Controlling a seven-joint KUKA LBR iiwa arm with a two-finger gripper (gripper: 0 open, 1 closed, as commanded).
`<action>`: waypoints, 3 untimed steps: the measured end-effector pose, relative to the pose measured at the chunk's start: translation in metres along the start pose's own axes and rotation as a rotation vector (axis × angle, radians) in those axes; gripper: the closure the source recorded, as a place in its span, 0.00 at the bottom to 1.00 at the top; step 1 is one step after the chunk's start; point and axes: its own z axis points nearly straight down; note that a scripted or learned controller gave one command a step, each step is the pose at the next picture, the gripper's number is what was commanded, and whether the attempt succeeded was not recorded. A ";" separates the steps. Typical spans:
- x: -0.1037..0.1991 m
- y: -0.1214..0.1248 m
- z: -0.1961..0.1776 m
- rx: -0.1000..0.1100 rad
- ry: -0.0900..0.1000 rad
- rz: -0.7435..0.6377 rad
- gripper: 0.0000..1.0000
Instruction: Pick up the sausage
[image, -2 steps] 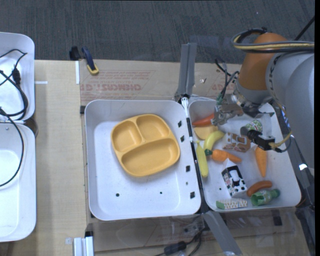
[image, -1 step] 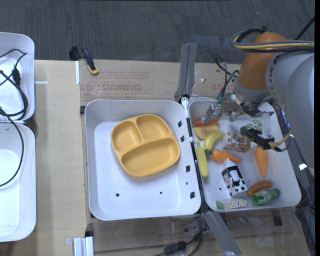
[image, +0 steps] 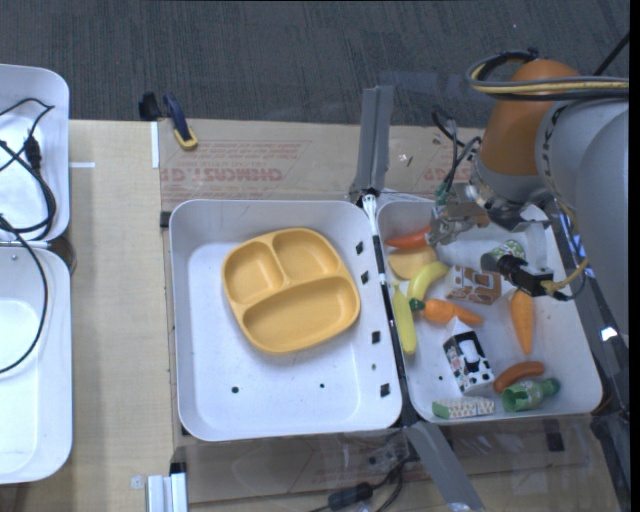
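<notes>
Yellow plate (image: 290, 290) in left bin (image: 200, 400); sausage (image: 518, 374) in right bin (image: 585, 385)

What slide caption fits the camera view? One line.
KUKA arm's gripper hovers at the right bin's far end; sausage lies near its front.

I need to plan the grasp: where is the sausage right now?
The sausage lies in the right bin, near its front right corner, just above the green bottle and below the carrot.

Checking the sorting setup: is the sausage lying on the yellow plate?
No, the sausage lies in the right bin, apart from the yellow plate.
</notes>
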 end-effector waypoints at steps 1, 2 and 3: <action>0.000 0.001 0.000 -0.003 -0.001 0.000 0.00; 0.040 0.002 -0.072 0.011 0.002 -0.344 0.00; -0.042 -0.007 0.028 0.012 0.001 -0.294 0.00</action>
